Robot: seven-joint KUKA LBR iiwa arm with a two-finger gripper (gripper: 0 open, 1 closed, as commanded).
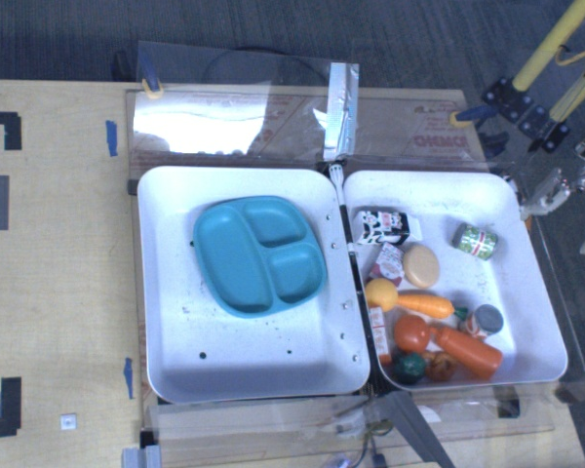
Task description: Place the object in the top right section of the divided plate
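The gripper's state cannot be told from this view. At the right edge, just beside the upper right corner of the right bin [541, 291], a pale blurred shape [554, 189] is showing, too unclear to name.

All the loose things are lying in the right bin, and which of them is the task's object cannot be told. A green can [475, 241] is lying on its side near the bin's upper right, apart from the rest. Against the left wall a cow-patterned carton [382, 226] is sitting, with a white and red packet [389, 259] just below it and a beige round piece [421, 266] touching the packet's right side. Below these a yellow piece [379, 292] and a carrot [425, 305] are lying side by side. Lower still, a red-orange round piece [410, 331] is resting against a long orange-red piece [469, 352] that is slanting toward the bin's lower right. A small grey disc [487, 318] is sitting just above that long piece, and a dark green piece [409, 364] is lying at the bin's lower edge.

The left bin [175, 349] is holding the blue plate [236, 261], which is lying flat near the bin's middle, turned a little. Its top right section [278, 224] is sitting above a second small section, with one large section on the left.

Behind the bins a clear sheet [214, 115] is lying flat, and yellow-handled clamps [551, 42] are standing at the upper right.
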